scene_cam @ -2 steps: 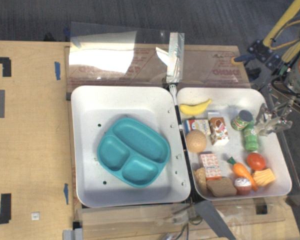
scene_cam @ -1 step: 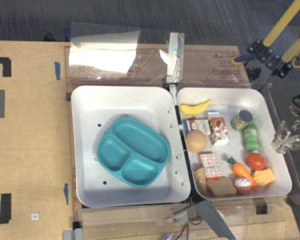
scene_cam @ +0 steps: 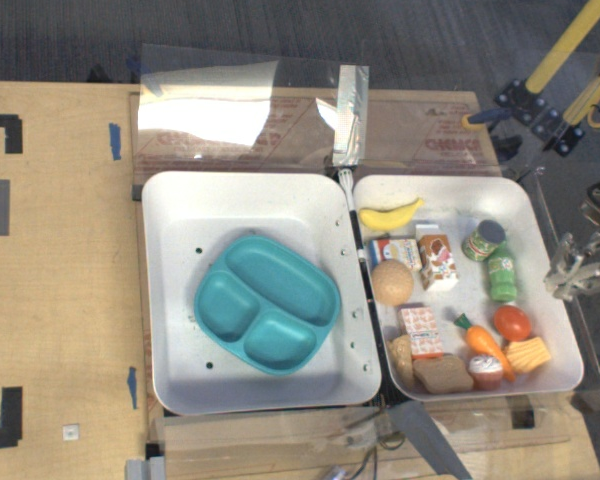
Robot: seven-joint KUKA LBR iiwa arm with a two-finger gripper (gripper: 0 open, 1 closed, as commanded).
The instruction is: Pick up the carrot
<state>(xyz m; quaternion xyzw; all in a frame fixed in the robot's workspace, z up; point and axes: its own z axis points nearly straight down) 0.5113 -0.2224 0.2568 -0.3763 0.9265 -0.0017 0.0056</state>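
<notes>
From my screen, the tan worktop point(scene_cam: 60, 268) carries two white bins. The left bin point(scene_cam: 170, 218) holds a teal divided plate point(scene_cam: 267, 302). The right bin point(scene_cam: 525, 203) is crowded with toy food; the carrot point(scene_cam: 482, 340) lies near its front, between a tomato point(scene_cam: 513, 322) and a small carton point(scene_cam: 421, 330). The claw point(scene_cam: 572, 273) sits at the bin's right rim; I cannot tell its state.

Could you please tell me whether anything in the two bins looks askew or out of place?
Nothing looks spilled or damaged. The teal tray sits skewed in the left bin, and the carrot lies crowded among other toy foods in the right bin.
</notes>
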